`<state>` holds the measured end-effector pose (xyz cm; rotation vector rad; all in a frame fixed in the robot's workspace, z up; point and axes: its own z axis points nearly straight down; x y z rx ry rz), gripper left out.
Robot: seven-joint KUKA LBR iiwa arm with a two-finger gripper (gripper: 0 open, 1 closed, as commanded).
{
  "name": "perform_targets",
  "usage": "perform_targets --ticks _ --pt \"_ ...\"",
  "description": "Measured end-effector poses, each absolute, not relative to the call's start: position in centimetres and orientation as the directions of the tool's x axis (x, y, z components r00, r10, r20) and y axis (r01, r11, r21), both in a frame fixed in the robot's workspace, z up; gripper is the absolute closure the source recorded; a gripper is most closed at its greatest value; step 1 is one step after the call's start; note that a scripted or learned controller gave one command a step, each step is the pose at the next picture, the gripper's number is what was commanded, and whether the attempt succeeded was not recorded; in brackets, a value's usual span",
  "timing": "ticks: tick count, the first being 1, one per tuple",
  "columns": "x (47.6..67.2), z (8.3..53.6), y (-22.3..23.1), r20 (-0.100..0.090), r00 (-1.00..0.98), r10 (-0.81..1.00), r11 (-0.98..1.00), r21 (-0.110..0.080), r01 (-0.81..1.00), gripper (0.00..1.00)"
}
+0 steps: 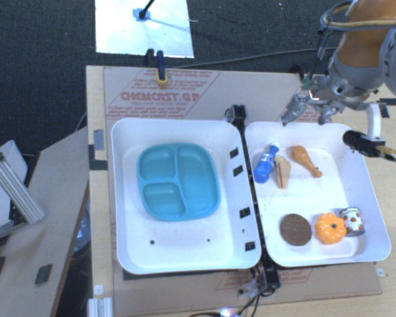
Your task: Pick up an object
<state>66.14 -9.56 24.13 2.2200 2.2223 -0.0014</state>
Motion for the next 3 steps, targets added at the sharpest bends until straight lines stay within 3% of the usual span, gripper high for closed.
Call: perform_targets --ticks 2,3 --pt "66.5 14.3 -10.8 -0.001 -0.001 1.000 0.001 0.000 1.000 0.00" --pt "66.7 15.7 -10.8 -0.001 -0.001 1.000 0.001 0.006 1.000 1.00"
